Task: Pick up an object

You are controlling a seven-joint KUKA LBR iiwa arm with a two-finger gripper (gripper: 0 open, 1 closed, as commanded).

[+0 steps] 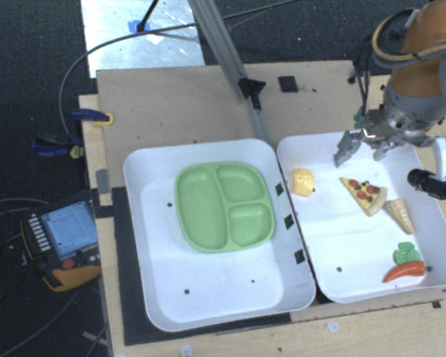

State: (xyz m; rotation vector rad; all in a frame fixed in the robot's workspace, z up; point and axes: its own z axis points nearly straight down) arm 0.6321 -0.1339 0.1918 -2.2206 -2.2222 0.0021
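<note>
The pincer [360, 145] hangs over the far part of the right bin [324, 238], its two fingers spread and nothing between them, so it reads as released. The nearest thing to it is the pizza slice [365, 193], which lies on the bin floor just below the pincer in the camera view, toward the near edge, with its long axis running on a diagonal from the point at upper left to the crust at lower right. The yellow toy [303, 181] sits to the pincer's left, against the bin's left wall, somewhat farther off.
</note>
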